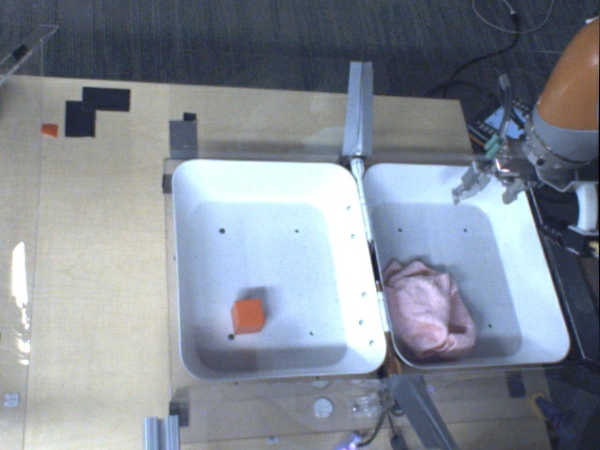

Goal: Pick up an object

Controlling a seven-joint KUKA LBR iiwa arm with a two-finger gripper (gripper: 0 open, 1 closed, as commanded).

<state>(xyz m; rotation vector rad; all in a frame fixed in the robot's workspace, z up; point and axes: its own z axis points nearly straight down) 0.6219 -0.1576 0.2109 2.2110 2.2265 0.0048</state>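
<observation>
A small orange block (248, 316) lies near the front of the left bin (272, 223). A crumpled pink cloth (428, 309) sits in the front left part of the right bin (506, 251). My gripper (487, 187) hangs over the right bin's far right corner, well away from the cloth. Its two fingers (465, 189) are spread open with nothing between them. The orange band of the arm (572, 73) rises above the gripper at the right edge.
A grey metal rail (357, 111) runs back from the seam between the bins. Black patches (94, 109) and a tiny orange square (50, 130) mark the wooden bench at far left. Cables (506, 12) lie behind the right bin.
</observation>
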